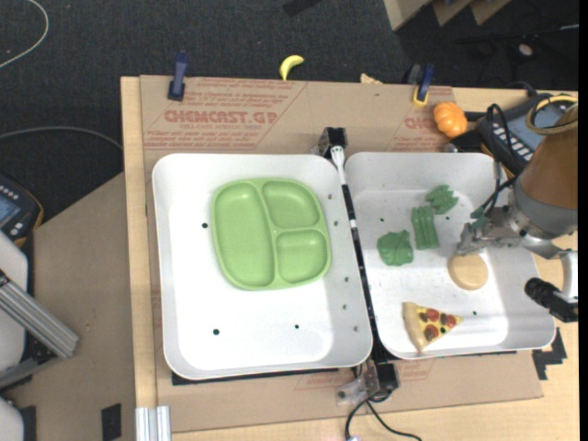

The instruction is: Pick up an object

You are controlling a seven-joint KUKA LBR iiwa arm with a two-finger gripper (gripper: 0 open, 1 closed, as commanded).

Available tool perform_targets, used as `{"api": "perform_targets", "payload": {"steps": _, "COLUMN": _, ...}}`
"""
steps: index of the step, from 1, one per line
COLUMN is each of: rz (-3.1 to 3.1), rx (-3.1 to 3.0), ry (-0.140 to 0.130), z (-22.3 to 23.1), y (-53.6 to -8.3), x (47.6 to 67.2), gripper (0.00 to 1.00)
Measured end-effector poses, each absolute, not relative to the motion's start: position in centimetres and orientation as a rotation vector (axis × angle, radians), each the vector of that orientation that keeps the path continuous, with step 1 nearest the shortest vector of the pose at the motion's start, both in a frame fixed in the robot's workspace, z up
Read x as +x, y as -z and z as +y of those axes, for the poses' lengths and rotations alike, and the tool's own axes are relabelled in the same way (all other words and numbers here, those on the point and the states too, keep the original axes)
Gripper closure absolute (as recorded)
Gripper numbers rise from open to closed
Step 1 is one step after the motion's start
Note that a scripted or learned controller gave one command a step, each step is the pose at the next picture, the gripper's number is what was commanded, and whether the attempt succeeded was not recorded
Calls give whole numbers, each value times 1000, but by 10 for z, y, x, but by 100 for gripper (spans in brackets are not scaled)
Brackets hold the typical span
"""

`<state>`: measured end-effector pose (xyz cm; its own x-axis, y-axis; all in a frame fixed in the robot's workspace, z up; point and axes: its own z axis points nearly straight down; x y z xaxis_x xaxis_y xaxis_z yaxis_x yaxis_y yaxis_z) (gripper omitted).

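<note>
Pizza slice [430, 323] – hand [475, 239] half-hidden above cookie [469, 272]

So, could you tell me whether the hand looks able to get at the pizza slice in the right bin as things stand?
Probably yes. The pizza slice lies flat near the front of the right bin, apart from the tan disc and the green pieces, with nothing over it. The hand hangs just above the disc, close by.
</note>
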<state>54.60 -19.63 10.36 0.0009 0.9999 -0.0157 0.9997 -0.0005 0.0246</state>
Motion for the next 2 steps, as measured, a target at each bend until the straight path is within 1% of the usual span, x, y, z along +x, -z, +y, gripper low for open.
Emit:
{"api": "perform_targets", "payload": {"steps": 1, "rz": 2234, "rx": 2211, "ry": -7, "z": -91, "y": -95, "x": 568, "gripper": 100}}
{"api": "perform_targets", "payload": {"steps": 2, "rz": 2230, "rx": 2208, "ry": -12, "z": -4, "y": -190, "x": 549, "gripper": 100}}
